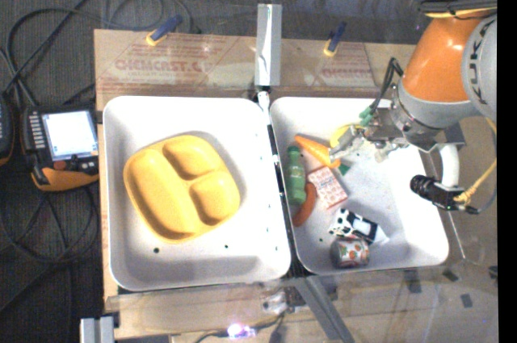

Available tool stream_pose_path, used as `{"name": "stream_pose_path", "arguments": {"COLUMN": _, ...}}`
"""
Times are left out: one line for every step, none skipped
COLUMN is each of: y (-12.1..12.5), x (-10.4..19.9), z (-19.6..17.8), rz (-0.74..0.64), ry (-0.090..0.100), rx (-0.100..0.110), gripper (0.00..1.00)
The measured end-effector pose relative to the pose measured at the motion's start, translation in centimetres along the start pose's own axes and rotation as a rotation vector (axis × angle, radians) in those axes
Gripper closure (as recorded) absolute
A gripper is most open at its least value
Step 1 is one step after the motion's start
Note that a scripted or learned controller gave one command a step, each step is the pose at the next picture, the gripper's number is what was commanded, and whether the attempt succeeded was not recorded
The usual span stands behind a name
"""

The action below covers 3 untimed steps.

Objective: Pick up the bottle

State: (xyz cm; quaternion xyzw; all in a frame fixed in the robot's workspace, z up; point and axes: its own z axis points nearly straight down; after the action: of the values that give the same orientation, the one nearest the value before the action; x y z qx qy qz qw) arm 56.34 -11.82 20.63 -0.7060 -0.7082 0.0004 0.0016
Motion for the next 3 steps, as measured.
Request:
{"name": "stream_pose_path", "arguments": {"y": 0.1, "x": 1.1, "z": 11.2, "rz": 0.155, "ry": 0.0, "rx": -0.002, "gripper": 0.0}}
{"name": "stream_pose_path", "arguments": {"y": 4.7, "x": -4.5, "z": 2.3, "rz": 0.038, "ry": -0.004, "rx": -0.001, "gripper": 0.0}}
{"name": "stream_pose_path", "arguments": {"y": 1.8, "x": -2.6, "z": 11.4, "rz": 0.175, "ry": -0.004, "rx": -0.005, "gripper": 0.0}}
